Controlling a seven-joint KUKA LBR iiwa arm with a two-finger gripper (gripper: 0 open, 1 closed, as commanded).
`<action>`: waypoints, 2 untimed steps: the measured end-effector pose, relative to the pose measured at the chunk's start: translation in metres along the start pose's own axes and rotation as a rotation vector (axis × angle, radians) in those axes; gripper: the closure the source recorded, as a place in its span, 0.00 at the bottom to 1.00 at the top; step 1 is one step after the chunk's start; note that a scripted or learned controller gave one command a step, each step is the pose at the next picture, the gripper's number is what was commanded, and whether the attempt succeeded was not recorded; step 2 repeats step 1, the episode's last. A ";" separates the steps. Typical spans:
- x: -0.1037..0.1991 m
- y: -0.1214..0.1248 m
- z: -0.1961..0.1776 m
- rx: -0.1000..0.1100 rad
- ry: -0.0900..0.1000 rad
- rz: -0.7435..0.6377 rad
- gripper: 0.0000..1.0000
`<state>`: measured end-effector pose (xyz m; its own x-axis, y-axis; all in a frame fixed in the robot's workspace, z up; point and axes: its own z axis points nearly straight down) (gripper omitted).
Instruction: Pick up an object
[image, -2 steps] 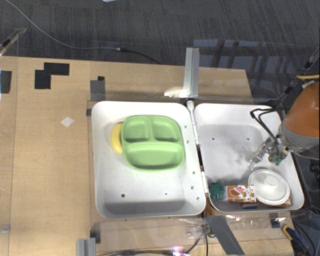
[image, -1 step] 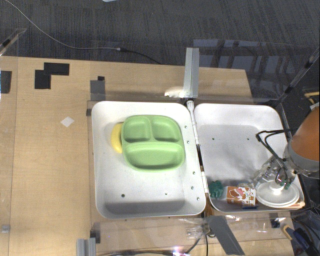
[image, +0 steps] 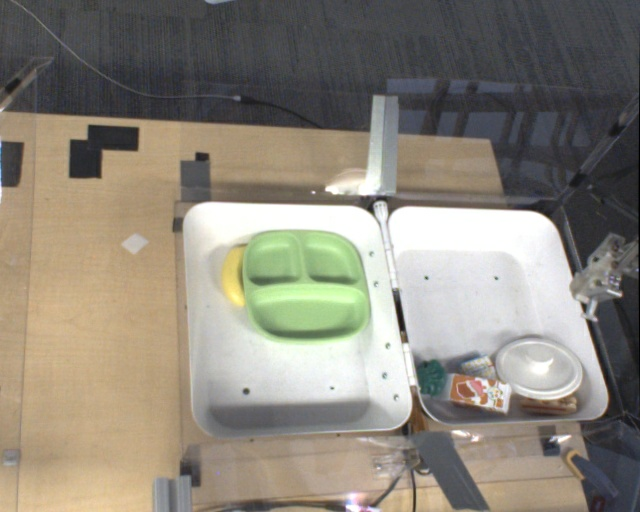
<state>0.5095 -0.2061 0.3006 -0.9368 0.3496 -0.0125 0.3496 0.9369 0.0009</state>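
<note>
Two white bins side by side.

Left bin (image: 290, 400): one green divided plate (image: 304, 284), three compartments, long axis running left to right. One yellow item (image: 232, 277) (banana-like) is tucked under its left edge.

Right bin (image: 480, 260), all in the near right corner:
- one white bowl (image: 539, 366)
- one small carton (image: 480, 392), lying flat with its long axis left to right; red-orange print, too small to read
- one small dark-green object (image: 431, 377) just left of the carton
- a brown item (image: 556, 405) beneath the bowl's near edge

Gripper (image: 603, 270) is over the right bin's far right rim, well apart from the objects; cannot tell its state.
</note>
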 end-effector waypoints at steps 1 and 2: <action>-0.002 0.045 0.211 -0.001 -0.002 -0.268 1.00; -0.002 0.045 0.211 -0.001 -0.002 -0.268 1.00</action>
